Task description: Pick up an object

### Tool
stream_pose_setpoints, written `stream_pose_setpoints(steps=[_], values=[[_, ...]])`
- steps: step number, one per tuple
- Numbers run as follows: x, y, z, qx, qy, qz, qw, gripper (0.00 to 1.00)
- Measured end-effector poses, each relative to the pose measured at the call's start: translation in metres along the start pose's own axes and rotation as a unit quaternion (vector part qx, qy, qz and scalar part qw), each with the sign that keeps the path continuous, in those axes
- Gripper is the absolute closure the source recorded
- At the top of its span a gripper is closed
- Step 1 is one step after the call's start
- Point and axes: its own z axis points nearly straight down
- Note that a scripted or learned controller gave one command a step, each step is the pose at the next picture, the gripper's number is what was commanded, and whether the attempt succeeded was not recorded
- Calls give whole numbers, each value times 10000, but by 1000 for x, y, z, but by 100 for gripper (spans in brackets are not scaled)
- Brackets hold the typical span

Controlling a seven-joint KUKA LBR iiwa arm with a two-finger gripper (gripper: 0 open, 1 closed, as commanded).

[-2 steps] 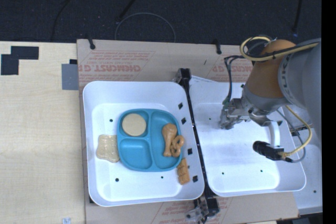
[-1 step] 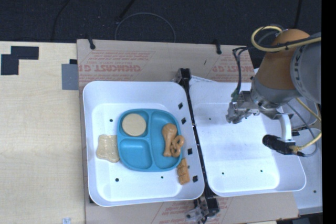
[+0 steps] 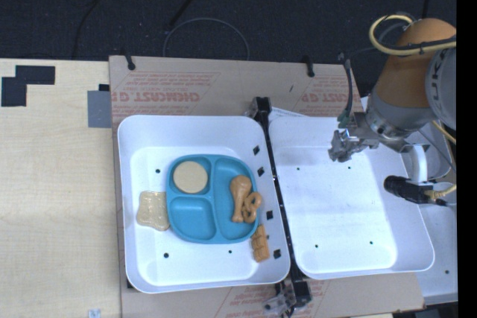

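**Gripper over right bin, grasp state unreadable**

Gripper (image 3: 341, 147): above far edge of right bin (image 3: 358, 257), well apart from tray; open or closed cannot be told.
Left bin (image 3: 141, 264): holds tray.
Blue tray (image 3: 197, 223): three compartments, centred in left bin.
Pretzel piece (image 3: 244, 199): in tray's right compartment.
Round cracker (image 3: 189, 176): in tray's far-left compartment.
Tan slab (image 3: 153, 211): touching tray's left rim, outside it.
Small brown piece (image 3: 260, 243): just beside tray's near-right corner, outside it.
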Motion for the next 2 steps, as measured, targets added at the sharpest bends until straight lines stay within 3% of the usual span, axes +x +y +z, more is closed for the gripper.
stream_pose_setpoints(steps=[1,2], values=[[-1,1,-48,-6,-1,-3,10000,100],[47,-23,-36,31,13,-14,10000,100]])
